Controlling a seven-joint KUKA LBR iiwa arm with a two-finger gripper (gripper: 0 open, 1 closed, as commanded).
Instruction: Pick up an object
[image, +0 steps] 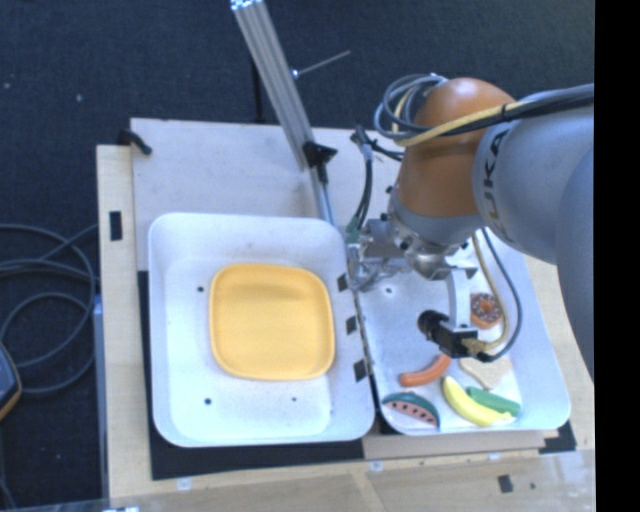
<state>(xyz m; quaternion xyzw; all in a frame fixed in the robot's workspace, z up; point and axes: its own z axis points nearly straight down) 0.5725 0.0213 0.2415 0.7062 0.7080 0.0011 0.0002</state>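
The right bin holds several toy foods near its front edge: a watermelon slice, a yellow banana with a green piece lying on it, an orange sausage shape, a pale toast piece and a small donut. My gripper hangs over the bin's far left part, close to the divider between the bins. It is well apart from the foods, which lie nearer the front. The wrist covers most of the gripper.
A yellow square plate lies in the middle of the left bin. A slanted metal pole rises behind the bins. A black cable end hangs above the right bin's middle. The bulky arm covers the right bin's back.
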